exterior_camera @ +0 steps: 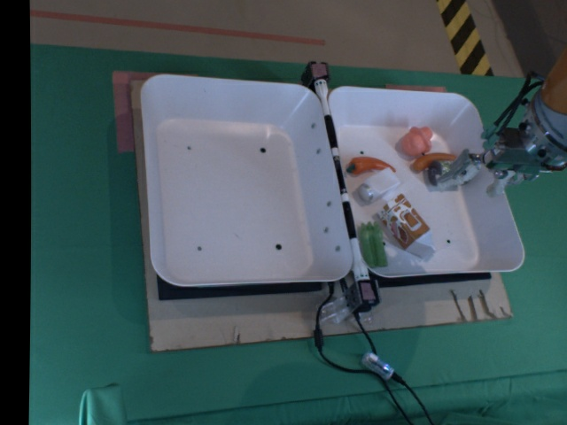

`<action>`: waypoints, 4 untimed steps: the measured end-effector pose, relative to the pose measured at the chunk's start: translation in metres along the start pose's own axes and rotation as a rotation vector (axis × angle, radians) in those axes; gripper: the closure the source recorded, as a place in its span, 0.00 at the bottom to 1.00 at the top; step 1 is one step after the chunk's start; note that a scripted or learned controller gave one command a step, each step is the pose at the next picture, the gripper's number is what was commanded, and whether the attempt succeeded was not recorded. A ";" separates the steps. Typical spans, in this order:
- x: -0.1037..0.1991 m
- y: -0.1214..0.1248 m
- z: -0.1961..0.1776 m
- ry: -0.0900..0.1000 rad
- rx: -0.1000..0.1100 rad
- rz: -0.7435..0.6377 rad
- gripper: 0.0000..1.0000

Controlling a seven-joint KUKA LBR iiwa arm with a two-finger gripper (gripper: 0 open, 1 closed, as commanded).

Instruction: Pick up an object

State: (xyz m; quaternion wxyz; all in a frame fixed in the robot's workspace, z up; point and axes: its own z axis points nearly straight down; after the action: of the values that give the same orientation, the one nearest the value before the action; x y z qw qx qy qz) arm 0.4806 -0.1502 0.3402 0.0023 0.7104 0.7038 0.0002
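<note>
Judging from how things lie, nothing is picked yet: the orange toy carrot (433,159) rests in the right bin (496,237) near its far right side, and the gripper (450,173) hangs low just beside it, though I cannot tell its state.

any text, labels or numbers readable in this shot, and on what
No text can be read anywhere.
The orange and white packet in the right bin bears print, too small and blurred to read.
The yellow and black hazard stripes on the floor are a marking with no words.
</note>
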 end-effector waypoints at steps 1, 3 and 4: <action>0.010 0.020 0.119 -0.005 -0.026 0.003 0.00; -0.039 0.087 0.153 -0.006 -0.013 0.000 1.00; 0.011 0.115 0.153 -0.007 -0.019 -0.003 1.00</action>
State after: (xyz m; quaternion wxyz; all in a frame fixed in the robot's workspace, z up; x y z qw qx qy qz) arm 0.5966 -0.1406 0.1874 0.0116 0.7093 0.7048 0.0046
